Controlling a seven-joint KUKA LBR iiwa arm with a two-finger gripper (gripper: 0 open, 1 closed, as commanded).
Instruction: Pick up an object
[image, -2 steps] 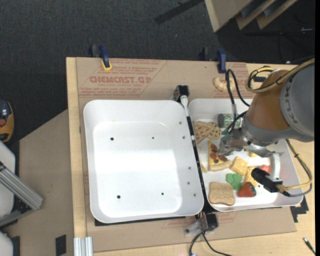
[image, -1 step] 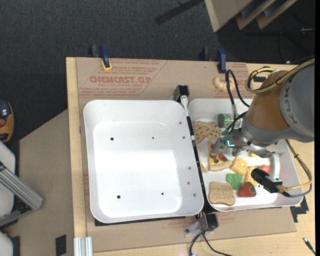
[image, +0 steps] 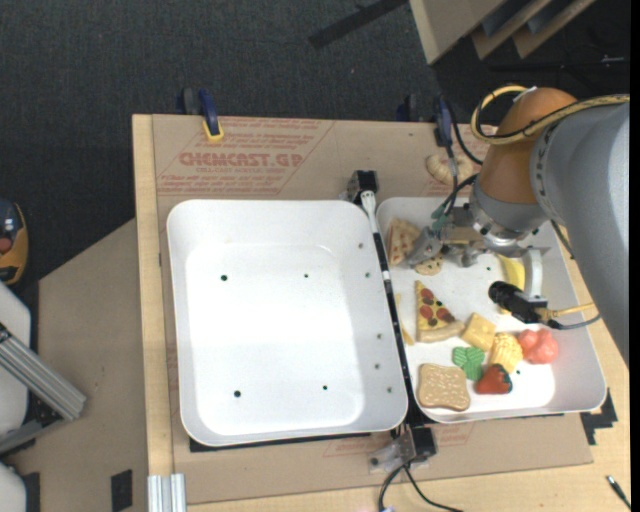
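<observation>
Tool (image: 440, 245) low over the far left part of the right-hand shallow white bin (image: 580, 385), at the end of the grey arm with the orange band (image: 515, 165); grip state impossible to tell from this slant. Directly beneath and beside it, a tan triangular toy slice (image: 402, 240) and a small brown cookie-like piece (image: 429, 266), near or touching the tool, contact unclear. Toward the near edge of the same bin: toy pizza wedge with red dots (image: 433, 312), pale yellow cheese block (image: 479, 331), yellow corn piece (image: 505, 352), pink-red round piece (image: 539, 346), green leafy piece (image: 467, 359), red strawberry (image: 493, 379), tan bread slice (image: 443, 387). Yellow banana-like strip (image: 513, 273) partly hidden near the black cable fitting (image: 505, 297). Left-hand large white bin (image: 190, 330) alongside, touching along the middle divider, both on the brown cardboard-covered table (image: 250, 155).
</observation>
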